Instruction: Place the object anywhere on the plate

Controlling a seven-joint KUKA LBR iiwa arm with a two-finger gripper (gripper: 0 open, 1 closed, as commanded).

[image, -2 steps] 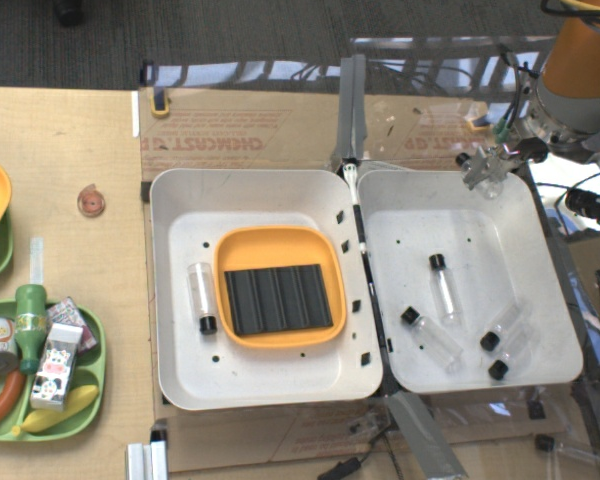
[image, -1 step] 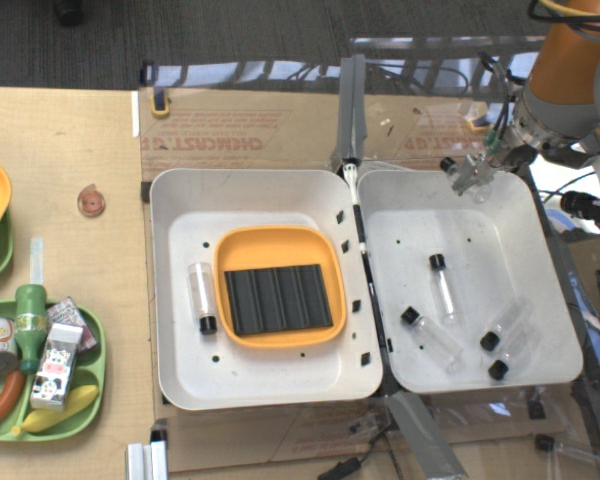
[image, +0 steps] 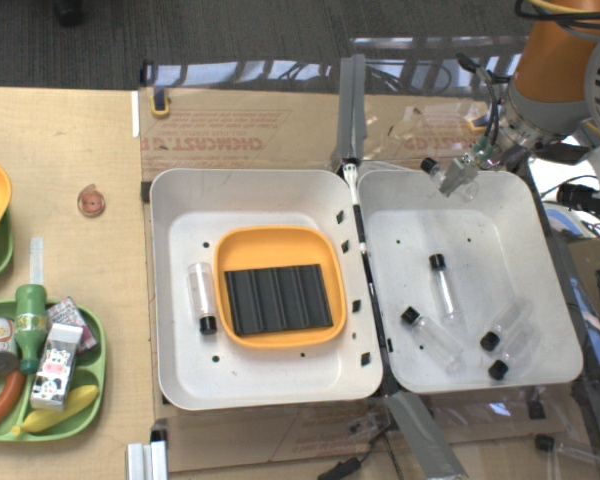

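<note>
The orange plate (image: 276,239) sits in the left bin (image: 180,218) with a dark ridged insert (image: 278,299) on it. A clear vial with a black cap (image: 199,290) lies just beside the plate's left rim, not on it. More capped vials lie in the right bin (image: 480,223): one (image: 442,286) near the middle and others toward the front. I, the gripper (image: 458,178), hang over that bin's rear edge, well apart from them. I cannot tell whether I am spread or closed.
</note>
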